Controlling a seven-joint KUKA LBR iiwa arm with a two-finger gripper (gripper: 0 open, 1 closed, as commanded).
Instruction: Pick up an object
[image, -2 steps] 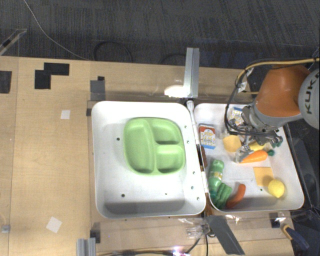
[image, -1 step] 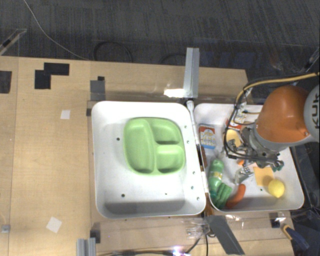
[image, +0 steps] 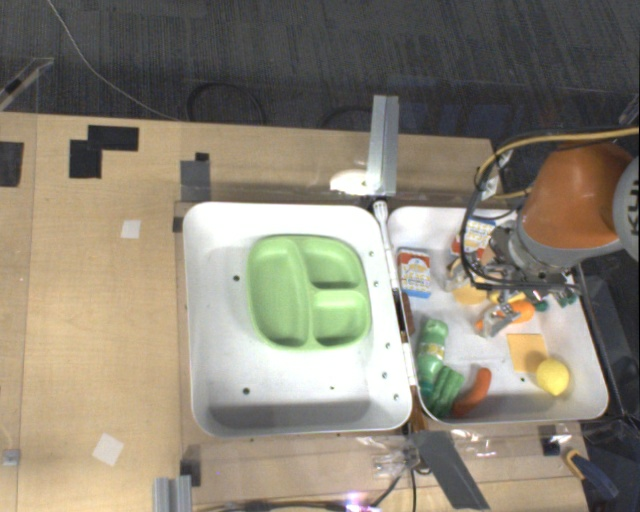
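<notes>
The right bin holds several small items. A red and white carton lies by its left wall. Below that are a green bottle, a green pepper and a red sausage-like piece. A yellow lemon and a yellow block sit at the lower right. An orange piece and a pale yellow piece lie just under the wrist. My gripper reaches down into the upper middle of this bin, its tips lost among cables and items.
The left bin carries a green compartment tray. A metal post stands behind the wall between the bins. The arm's orange band hangs over the right bin's upper right. Wooden bench surface stretches to the left.
</notes>
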